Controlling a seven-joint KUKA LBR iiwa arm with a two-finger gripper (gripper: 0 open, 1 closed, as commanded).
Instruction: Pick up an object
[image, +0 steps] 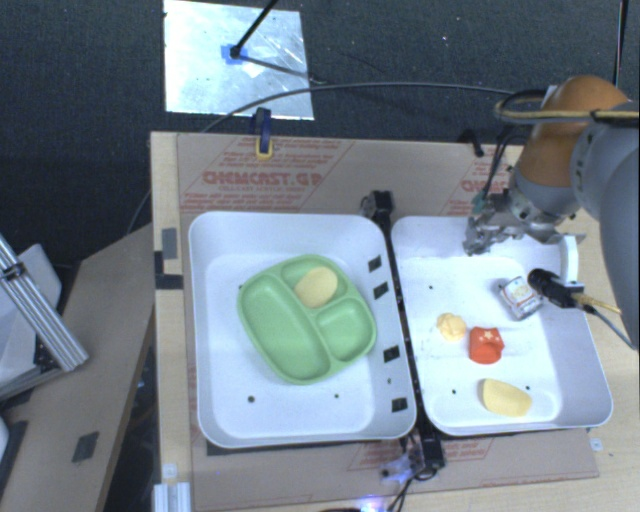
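The right bin (580, 395) holds a small pale yellow piece (452, 326), a red piece (485, 344), a larger yellow wedge (505, 398) near the front, and a small silver and white item (517, 296). My gripper (484, 238) hangs over the far part of this bin, behind all of them, with nothing visibly in it. In the left bin (225, 400) lies a green divided plate (290, 340) with a yellow rounded item (317, 287) in its far compartment.
A black hinge strip (392, 300) runs between the two bins. The bins rest on a cardboard sheet (300, 175). A blue and yellow clamp (262, 132) stands at its far edge. A metal frame (35, 310) juts in at the left.
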